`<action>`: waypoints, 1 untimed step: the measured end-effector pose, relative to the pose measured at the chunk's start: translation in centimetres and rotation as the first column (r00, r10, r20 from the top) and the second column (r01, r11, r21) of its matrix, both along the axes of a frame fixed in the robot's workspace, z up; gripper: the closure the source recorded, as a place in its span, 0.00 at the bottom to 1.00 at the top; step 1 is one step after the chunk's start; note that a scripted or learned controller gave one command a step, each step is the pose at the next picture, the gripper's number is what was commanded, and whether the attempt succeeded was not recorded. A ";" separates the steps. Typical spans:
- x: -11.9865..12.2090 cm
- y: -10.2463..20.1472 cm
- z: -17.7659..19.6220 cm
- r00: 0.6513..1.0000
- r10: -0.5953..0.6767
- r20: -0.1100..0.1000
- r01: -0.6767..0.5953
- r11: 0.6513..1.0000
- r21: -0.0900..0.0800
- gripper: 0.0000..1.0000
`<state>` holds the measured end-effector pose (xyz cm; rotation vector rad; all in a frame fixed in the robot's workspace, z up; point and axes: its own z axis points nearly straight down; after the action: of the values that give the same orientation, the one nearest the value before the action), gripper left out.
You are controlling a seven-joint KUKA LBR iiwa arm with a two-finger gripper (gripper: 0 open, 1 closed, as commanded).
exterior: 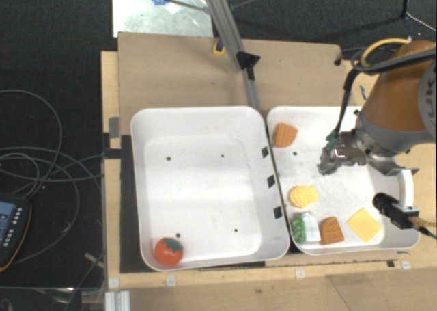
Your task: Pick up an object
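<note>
**Pincer hangs over the right bin, toys just below it**

The gripper (332,161) sits low over a bare patch of the right bin (321,113), roughly mid-bin, at the end of the grey-and-orange arm (399,108) that reaches in from the right. From where I stand I cannot tell how the pincer is set, and nothing can be seen caught in it.

The nearest likely pick is the yellow corn piece (303,197), lying on the bin floor below and a little to the left of the pincer, toward the near edge. It is close but apart from it. The corn is a stubby oval, its long axis running roughly left to right across the view; which end leads I can't make out.

About as far off the other way, the orange wedge (284,134) lies up and to the left, by the wall between the bins, its narrow end tipped down-left. Along the near rim sit a green-and-white piece (302,226), a brown waffle-like block (331,231) just beside it, and a yellow cheese slab (364,224) turned diamond-wise.

Well apart, in the left bin (198,115), a red tomato (168,251) rests in the near-left corner, the longest reach for this arm.
</note>
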<state>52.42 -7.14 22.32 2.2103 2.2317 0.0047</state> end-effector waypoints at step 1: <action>0.0 5.2 0.1 1.000 0.001 -0.001 -0.001 1.000 0.001 1.00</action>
<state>52.39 -1.97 22.40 2.2095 2.2341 0.0043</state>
